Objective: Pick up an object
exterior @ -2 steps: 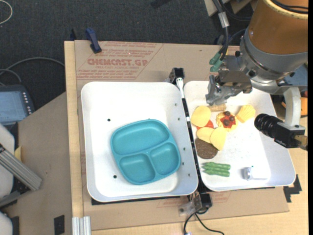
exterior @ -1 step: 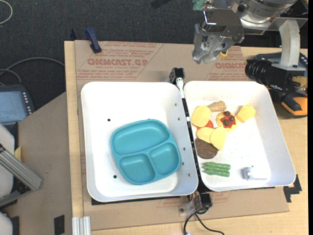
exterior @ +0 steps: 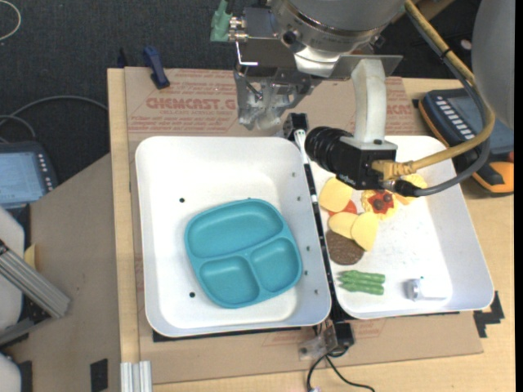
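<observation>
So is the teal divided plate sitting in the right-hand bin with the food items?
No, the teal plate lies alone in the left bin, while the food pieces sit in the right bin.

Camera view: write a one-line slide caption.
KUKA arm's gripper above the bench behind two white bins: teal divided plate in the left bin, toy food pieces in the right bin.

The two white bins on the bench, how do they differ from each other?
The left bin holds one large thing, a teal divided tray lying flat; the right bin holds several small things: yellow pieces, a brown disc, a green pod-like piece and a small grey item. The arm's black tool reaches over the right bin, not the left bin. Both are shallow, white and side by side.
</observation>
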{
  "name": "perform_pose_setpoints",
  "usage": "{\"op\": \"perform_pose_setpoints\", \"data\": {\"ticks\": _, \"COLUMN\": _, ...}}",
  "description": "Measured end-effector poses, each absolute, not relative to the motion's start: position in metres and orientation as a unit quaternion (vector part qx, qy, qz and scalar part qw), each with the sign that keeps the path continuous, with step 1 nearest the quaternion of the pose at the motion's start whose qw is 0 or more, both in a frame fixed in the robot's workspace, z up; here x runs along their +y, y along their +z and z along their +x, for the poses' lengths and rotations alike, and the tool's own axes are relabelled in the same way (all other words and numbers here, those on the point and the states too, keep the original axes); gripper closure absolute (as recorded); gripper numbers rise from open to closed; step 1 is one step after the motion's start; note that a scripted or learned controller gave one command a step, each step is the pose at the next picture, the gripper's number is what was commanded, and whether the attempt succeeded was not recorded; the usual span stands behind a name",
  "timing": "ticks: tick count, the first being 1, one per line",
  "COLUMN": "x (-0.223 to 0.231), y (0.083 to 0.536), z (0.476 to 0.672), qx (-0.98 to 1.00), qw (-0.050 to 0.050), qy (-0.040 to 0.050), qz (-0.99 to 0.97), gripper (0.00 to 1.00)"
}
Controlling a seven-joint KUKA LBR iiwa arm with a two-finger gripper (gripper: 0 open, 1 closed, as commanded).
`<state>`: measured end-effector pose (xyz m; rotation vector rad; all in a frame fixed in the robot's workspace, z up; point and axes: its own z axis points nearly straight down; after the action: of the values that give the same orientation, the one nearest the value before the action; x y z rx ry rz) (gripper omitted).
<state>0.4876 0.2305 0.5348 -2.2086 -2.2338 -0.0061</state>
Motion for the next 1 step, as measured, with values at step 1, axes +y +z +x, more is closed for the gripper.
{"op": "perform_pose_setpoints", "data": {"ticks": 1, "x": 0.2256, "y": 0.5459, "z": 0.4895, "qx": -0.708, "qw": -0.002, "qy": -0.0032, "qz": -0.706, "gripper": 1.00}}
